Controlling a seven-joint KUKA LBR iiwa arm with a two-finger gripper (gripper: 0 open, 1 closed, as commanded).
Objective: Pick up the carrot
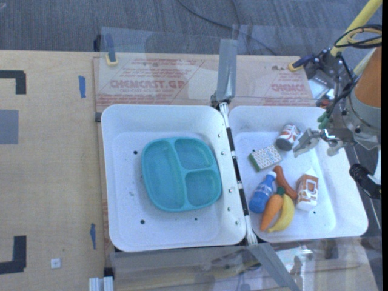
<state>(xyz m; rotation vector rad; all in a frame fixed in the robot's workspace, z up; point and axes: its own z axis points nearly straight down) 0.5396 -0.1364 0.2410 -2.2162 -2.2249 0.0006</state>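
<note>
Camera view: carrot (272, 211) lies below-left of the empty, spread-open gripper (316, 140), its length running up-right to down-left.

From my remote seat this reads as a robotics lab: plywood bench (48, 162) marked with black tape squares (15, 82) and blue tape tabs (82, 86), two white bins (115, 162) clamped side by side, loose cables (206, 5) over grey carpet (91, 5), toy food as test objects.
</note>
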